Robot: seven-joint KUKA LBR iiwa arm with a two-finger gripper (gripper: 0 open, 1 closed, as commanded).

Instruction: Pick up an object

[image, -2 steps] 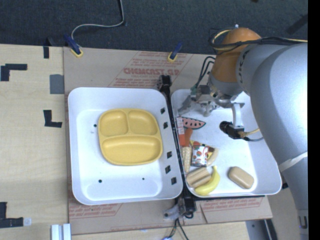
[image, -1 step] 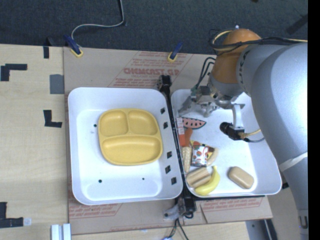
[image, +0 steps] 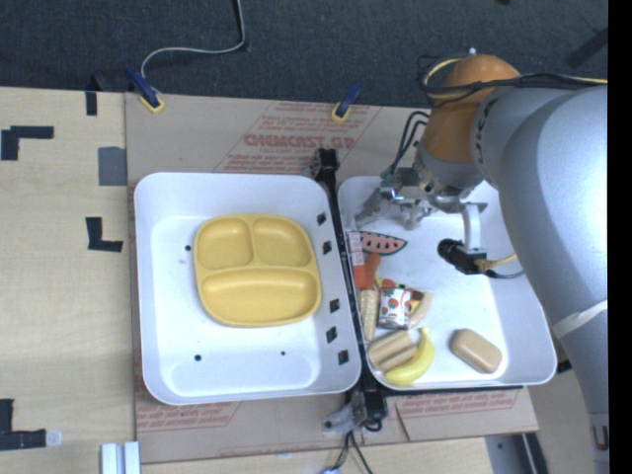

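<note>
Hovering over the right bin [image: 513,309] near the watermelon slice [image: 380,244], the claw [image: 395,197] has an unreadable state.

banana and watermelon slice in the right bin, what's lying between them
In the camera view, a small printed packet lies between the watermelon slice and the banana, with a hot dog touching the banana.

Yellow tray [image: 259,270] — left bin [image: 158,294]; food right.

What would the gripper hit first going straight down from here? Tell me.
Probably the bare floor of the right bin near its far-left corner; the gripper hangs just above the watermelon slice, but depth is unclear.
</note>
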